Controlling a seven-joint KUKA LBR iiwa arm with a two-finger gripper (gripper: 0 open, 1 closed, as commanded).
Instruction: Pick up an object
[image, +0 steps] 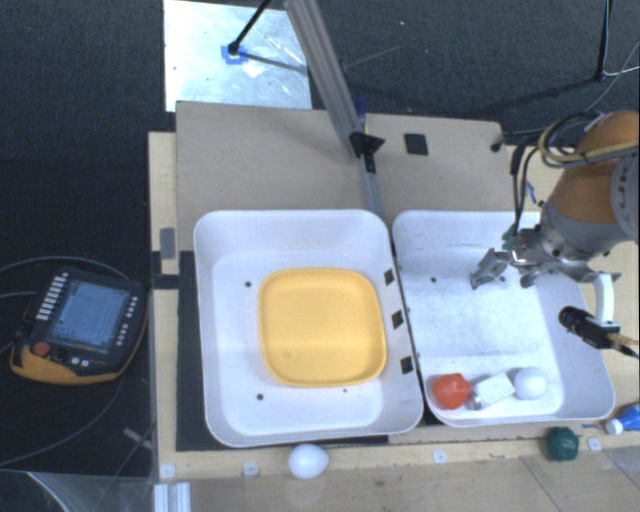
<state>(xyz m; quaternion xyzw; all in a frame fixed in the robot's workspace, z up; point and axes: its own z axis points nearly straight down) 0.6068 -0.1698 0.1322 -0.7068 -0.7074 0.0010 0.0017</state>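
We see a bright picture with soft, even light from above. The two white bins shine so much that their edges almost wash out. Shadows are faint and short. The dark floor looks grainy. A pale patch at the top glares. The picture is a bit soft, and small things near the bottom edge look fuzzy.

- A teach pendant lies on the dark floor, left of the bench.
- A white egg-shaped thing rests on the bench's front edge.
- A dark green ball sits near the right corner.
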